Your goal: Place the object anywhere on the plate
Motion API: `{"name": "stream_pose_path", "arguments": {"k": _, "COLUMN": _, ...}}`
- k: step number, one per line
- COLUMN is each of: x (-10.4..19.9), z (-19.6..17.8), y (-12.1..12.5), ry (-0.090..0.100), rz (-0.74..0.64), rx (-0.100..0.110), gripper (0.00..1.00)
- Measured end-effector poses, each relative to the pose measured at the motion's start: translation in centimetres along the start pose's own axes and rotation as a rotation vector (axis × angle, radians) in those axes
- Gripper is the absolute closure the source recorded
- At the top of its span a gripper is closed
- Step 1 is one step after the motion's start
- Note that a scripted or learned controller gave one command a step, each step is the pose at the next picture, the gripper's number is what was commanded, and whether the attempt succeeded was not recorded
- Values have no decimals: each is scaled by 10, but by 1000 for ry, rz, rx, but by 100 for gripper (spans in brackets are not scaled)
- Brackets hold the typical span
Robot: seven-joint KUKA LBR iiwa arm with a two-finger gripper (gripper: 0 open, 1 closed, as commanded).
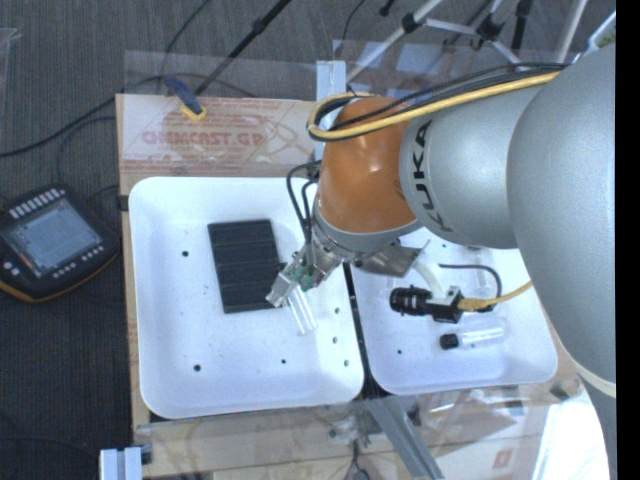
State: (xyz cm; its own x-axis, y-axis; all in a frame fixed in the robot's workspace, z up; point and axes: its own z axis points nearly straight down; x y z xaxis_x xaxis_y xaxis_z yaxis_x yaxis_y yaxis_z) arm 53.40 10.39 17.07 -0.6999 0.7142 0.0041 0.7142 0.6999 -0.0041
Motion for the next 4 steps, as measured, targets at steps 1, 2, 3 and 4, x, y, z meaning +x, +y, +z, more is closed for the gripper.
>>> {"name": "stream_pose_path", "arguments": {"k": 1, "x": 28, "z": -12, "y": 75, "ry": -1, "rz": -278, "rx": -1, "gripper": 100}}
{"name": "stream_pose_path", "arguments": {"k": 2, "x": 115, "z": -6, "y": 44, "ry": -1, "rz": -290, "rx": 1, "gripper": 100}}
{"name": "stream_pose_path", "arguments": {"k": 3, "x": 85, "z": -54, "y": 99, "ry": -6, "rz": -767, "rx": -4, "gripper": 100}}
{"name": "stream_pose_path", "arguments": {"k": 4, "x": 87, "z": -61, "y": 101, "ry": -1, "rz": -770, "rx": -7, "gripper": 100}}
